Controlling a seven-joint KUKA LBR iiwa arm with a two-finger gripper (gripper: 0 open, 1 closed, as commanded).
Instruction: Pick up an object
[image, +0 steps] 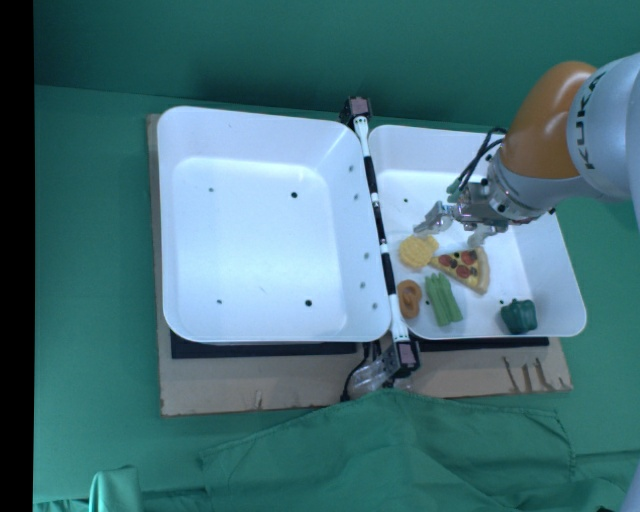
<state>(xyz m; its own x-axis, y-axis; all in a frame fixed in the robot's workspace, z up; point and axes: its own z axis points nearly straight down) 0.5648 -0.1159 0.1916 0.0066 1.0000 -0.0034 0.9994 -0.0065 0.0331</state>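
Note:
My gripper (455, 229) hangs over the right bin (545, 262), just above and behind the toy food. Its two fingers are spread apart with nothing between them. Below it lie a yellow waffle-like piece (418, 251) and a pizza slice (464, 268). Nearer the front sit an orange pretzel-shaped piece (409, 296), a green asparagus bundle (442, 299) and a dark green pepper (518, 316) at the front right.
The left bin (262, 225) sits beside the right one, with a black-and-white hinge bar (378, 220) between them. Both rest on a cardboard sheet (220, 395). Green cloth (420, 455) is bunched at the front.

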